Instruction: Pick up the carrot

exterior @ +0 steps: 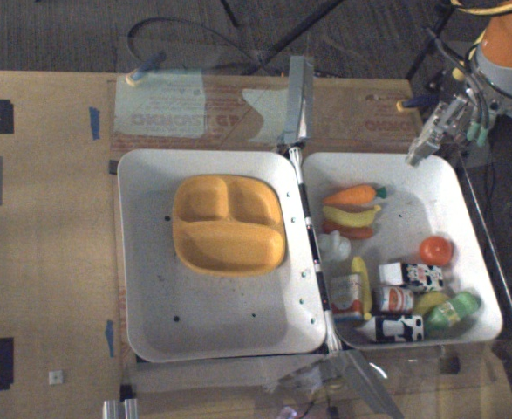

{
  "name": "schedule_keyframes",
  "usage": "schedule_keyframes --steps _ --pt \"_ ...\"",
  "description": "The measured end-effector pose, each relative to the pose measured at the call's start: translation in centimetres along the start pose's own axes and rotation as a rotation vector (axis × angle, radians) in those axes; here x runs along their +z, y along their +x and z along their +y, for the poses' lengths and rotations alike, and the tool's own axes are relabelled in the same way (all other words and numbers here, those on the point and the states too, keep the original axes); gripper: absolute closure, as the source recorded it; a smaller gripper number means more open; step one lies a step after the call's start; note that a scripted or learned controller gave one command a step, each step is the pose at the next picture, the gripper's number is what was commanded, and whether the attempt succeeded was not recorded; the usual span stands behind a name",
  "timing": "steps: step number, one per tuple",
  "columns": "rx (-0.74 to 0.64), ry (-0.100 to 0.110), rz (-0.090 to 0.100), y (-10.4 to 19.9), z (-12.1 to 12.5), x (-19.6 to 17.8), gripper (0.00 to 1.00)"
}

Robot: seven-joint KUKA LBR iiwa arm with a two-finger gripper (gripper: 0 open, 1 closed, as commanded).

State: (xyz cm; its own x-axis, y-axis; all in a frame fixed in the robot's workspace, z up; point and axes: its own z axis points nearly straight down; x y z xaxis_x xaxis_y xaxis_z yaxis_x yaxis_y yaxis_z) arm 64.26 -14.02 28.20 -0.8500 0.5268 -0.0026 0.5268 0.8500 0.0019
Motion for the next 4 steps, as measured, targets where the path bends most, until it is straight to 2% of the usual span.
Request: schedule_keyframes --steps 1,2,3,4 --pt "-0.657 -0.001 -0.001 2.1 -1.7 -2.4 1.00" --pt "-1.205 -0.001 -0.009 -1.8 -1.7 -1.7 1.00" --pt "-1.587 0.001 -0.009 -3.7 -4.7 -3.9 1.00" --pt "-1.330 0.000 -0.010 -5.4 -3.8 -2.5 1.00"
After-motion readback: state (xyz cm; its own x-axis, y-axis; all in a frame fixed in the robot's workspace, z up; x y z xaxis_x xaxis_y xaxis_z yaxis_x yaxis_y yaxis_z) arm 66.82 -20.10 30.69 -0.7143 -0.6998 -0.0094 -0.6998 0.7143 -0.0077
